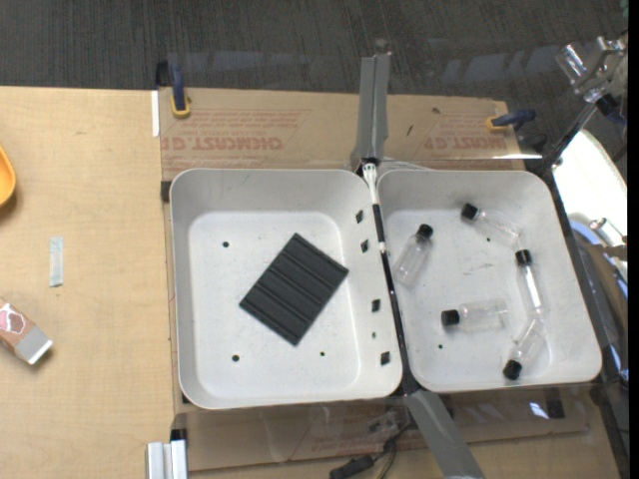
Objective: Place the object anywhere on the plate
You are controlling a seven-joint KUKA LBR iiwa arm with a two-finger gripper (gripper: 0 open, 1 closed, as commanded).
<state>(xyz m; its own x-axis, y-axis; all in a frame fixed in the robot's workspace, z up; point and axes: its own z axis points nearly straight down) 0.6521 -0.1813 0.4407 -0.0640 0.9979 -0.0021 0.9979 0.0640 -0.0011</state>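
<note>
Nothing is yet placed on the dark ribbed plate in the left bin, five clear vials are left scattered in the right bin, and the gripper's state cannot be told.

A dark grey ribbed carpet floor fills the top of the frame. Below it, a light tan wooden bench top spreads across the left, with brown printed cardboard sheeting toward the upper centre.
</note>
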